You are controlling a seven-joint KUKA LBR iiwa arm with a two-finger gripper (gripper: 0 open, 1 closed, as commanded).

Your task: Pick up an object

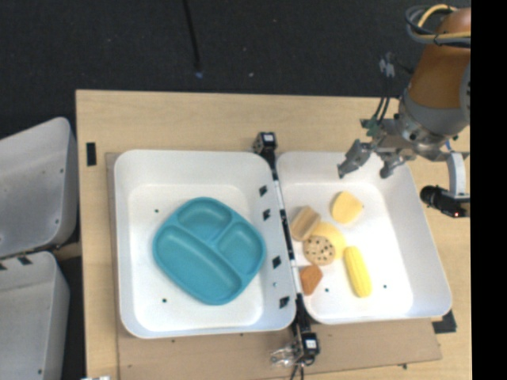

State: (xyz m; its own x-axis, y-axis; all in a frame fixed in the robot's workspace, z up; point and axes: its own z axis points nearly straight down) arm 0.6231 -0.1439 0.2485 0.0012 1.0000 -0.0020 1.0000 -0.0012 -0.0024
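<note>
Camera view, arm: the grey arm with its orange band enters from the right and stops over the far edge of the right bin (396,307).
Camera view, gripper: the gripper (371,163) hangs above the far part of the right bin; its two fingers are spread apart with nothing between them.
Camera view, candidates: a yellow chunk (347,207) lies just near of the gripper; a corn cob (357,271), a cookie (319,249), a tan piece (303,222) and an orange-brown piece (310,278) sit nearer, toward the bin's left side.
Camera view, left bin: the left bin (135,307) holds a blue divided plate (208,249).
Progress: nothing is grasped or lifted; every item rests on the bin floor.
Remaining: by my judgement, the descent, the closing and the lift are all outstanding, the yellow chunk being the closest target.
</note>
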